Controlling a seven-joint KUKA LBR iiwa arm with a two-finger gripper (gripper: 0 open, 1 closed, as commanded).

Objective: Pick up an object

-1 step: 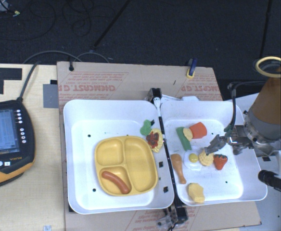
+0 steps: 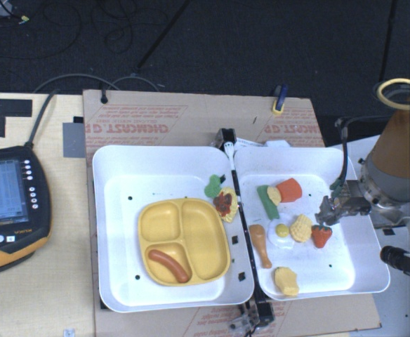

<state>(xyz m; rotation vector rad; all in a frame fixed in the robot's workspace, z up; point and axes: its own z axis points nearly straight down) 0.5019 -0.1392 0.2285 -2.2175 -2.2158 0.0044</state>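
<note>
- I judge the nearest candidate to be the small strawberry [image 2: 321, 236], which lies in the right bin [image 2: 373, 276] just beside and below the gripper [image 2: 326, 213].
- It looks like a light, hard plastic toy: stiff, smooth and likely slippery, so I would close across its widest red part rather than the tapered tip.
- I cannot tell whether the jaws are apart or together; from this slant the tool reads as a dark cluster, and I see nothing between them.
- The right bin also holds a piece of corn [image 2: 301, 227] touching or just beside the strawberry, a small yellow ball [image 2: 282, 230], a green stick [image 2: 267, 202] next to a red-orange cup [image 2: 288, 189], a drumstick [image 2: 260, 245] near the divider, and a yellow lump [image 2: 286, 281] at the near edge.
- The corn crowds the strawberry, so I expect a close there could nudge both.
- The left bin [image 2: 114, 258] holds a yellow divided plate [image 2: 212, 220] with a sausage [image 2: 168, 265] in its near compartment.
- A green piece [image 2: 213, 186] and a dark red-and-yellow piece [image 2: 224, 203] sit between the plate and the divider.
</note>
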